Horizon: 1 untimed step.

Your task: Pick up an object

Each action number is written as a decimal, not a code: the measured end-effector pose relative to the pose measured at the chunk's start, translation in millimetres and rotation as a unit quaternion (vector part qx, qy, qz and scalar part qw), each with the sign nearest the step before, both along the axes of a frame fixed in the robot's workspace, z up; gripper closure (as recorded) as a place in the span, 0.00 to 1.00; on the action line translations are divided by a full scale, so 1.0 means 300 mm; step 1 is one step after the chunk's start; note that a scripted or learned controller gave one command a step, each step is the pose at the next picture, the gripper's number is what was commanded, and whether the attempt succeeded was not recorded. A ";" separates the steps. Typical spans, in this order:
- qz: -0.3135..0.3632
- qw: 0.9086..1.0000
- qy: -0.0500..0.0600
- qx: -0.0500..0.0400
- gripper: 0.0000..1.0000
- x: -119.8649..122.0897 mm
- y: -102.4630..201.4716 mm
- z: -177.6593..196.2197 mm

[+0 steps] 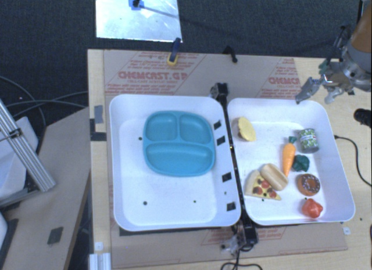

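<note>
From my remote station I saw the gripper hanging just outside the right bin, off its rim at about one o'clock, with its jaws spread apart and nothing between them. I judged this to be a staging pose: up there the arm blocked none of the bin from the camera, so every candidate was plain to see. The pickable things were all in that right bin, none of them touched by the gripper. A yellow wedge lay alone at ten o'clock, a green can stood at two o'clock, and an orange carrot lay just beside it, pointing toward six. Below the carrot's tip sat a dark green piece. A hot dog bun rested against a pizza slice near seven o'clock, a donut lay at four, and a red piece at five, close to the wall. The left bin held a blue divided plate, too wide and flat for these jaws, I thought. The yellow wedge looked the easiest target to me, since it had clear floor all round; the bun and pizza crowded each other, and the red piece hugged the rim.
</note>
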State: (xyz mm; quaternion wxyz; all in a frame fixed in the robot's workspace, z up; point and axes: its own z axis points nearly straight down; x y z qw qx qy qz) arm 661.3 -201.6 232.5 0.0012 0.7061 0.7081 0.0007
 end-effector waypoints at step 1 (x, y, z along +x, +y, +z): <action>-0.001 1.000 0.004 0.001 0.00 -0.144 -0.016 -0.272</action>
